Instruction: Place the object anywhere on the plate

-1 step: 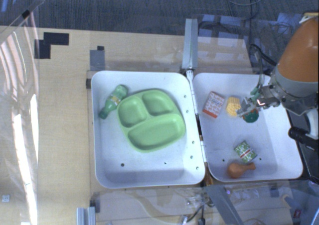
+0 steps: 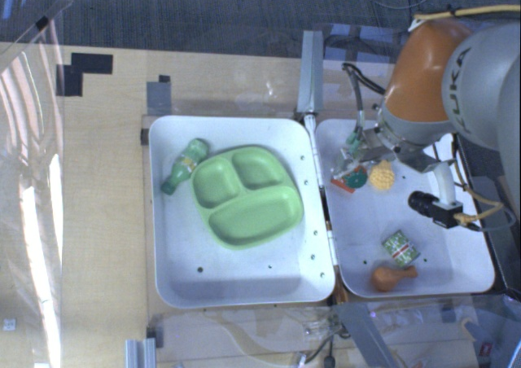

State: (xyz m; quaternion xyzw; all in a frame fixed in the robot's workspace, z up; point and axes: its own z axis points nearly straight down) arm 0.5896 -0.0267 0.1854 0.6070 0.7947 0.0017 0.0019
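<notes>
Bench: pale wood, bearing both bins; a clear panel stands along its left side.

Arm: grey, orange band above the wrist, reaching in from the right over the upper part of the right bin.

Left bin: shallow, white, rounded corners. Holds the plate and the bottle.

Right bin: shallow, white, set just beside the left bin, a metal divider between them. Holds the small loose items.

Plate: green, three compartments, lying slightly turned near the middle of the left bin. Nothing rests on it.

Gripper: down in the upper left part of the right bin, over a cluster of small things. How far it stands open I cannot tell from here, nor whether it has hold of anything.

Bottle: green, lying tilted, touching the plate's upper left rim.

Orange toy: lying near the right bin's front edge.

Green-and-white packet: just above the orange toy.

Yellow round item: just right of the gripper.

Red-and-teal item: right below the gripper, near the bin's left wall; contact unclear.
</notes>
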